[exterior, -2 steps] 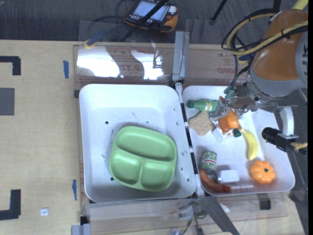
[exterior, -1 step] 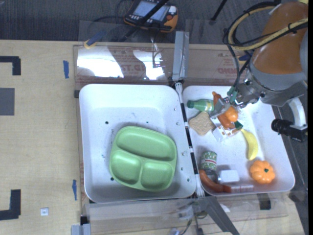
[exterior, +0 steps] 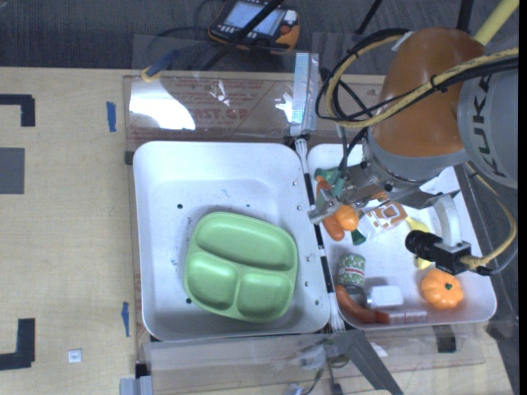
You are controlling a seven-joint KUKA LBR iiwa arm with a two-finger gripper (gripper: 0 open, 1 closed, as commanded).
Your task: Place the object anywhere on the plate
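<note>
My gripper point(exterior: 333, 206) hangs over the right bin point(exterior: 478, 303), close to its left wall, above an orange toy point(exterior: 342, 220); whether my jaws grip it, I cannot tell. The green plate point(exterior: 241, 263) lies in the left bin point(exterior: 165, 179).

Looks like a robotics lab to me: plywood bench point(exterior: 58, 245) w/ blue tape marks point(exterior: 111, 115), two white bins point(exterior: 156, 171), a KUKA arm point(exterior: 428, 97) w/ yellow cabling point(exterior: 461, 68), teach pendant point(exterior: 251, 23) on dark carpet point(exterior: 82, 15), tripod legs point(exterior: 370, 369).

Grey arm point(exterior: 486, 130), orange band, yellow cables
</note>
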